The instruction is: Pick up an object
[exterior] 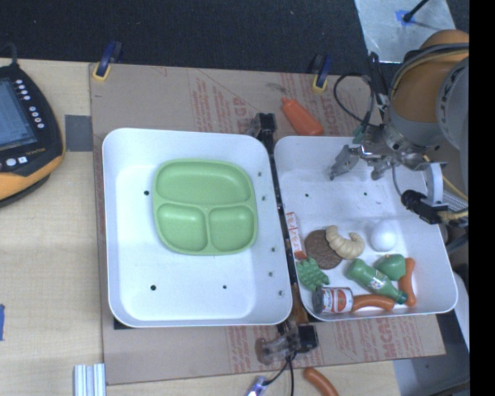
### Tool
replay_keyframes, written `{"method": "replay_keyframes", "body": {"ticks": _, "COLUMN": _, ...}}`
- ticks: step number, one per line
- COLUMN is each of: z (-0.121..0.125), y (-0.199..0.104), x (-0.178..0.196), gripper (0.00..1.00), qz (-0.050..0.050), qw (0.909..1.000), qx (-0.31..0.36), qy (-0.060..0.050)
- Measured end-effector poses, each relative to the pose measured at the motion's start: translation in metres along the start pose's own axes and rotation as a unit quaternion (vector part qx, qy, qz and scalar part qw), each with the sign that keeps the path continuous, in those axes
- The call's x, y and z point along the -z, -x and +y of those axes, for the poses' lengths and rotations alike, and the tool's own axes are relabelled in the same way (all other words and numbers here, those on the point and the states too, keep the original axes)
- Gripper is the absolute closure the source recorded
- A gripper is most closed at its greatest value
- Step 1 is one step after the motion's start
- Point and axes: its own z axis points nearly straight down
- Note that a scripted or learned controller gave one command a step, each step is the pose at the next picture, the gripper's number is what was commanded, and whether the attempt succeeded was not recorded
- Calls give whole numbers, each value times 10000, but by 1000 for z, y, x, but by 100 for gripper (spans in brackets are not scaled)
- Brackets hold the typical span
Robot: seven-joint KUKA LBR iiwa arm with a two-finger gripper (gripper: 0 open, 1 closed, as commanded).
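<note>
Gripper [361,165] hangs spread open, gripping nothing, over the right bin [313,151]. Toy food's piled in its near corner: one smooth white egg [384,237], one curved croissant [345,242], one can [337,300].

Pale wooden bench [41,254], brown cardboard sheet [190,97] clamped on it, dark floor [190,11] behind

The grey KUKA arm [445,97] enters from the right, its orange band [425,73] curving above the wrist. Black cables loop off the wrist on the side away from the arm's bulk. At its tip the two-finger metal gripper [361,165] hangs with both fingers spread apart, one fingertip [340,170] to the left of the gap, the other to its right. Nothing sits between the jaws.
</note>
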Motion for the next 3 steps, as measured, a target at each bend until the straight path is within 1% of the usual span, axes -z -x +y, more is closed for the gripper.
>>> {"method": "replay_keyframes", "body": {"ticks": 1, "z": -71, "y": 51, "x": 69, "gripper": 0, "qz": -1, "qw": 10000, "qx": -12, "qy": 16}}
{"method": "replay_keyframes", "body": {"ticks": 2, "z": -131, "y": -23, "x": 46, "gripper": 0, "qz": -3, "qw": 10000, "qx": 12, "qy": 10}}
{"method": "replay_keyframes", "body": {"ticks": 3, "z": -131, "y": -22, "x": 57, "gripper": 100, "qz": -15, "qw": 10000, "qx": 31, "qy": 8}}
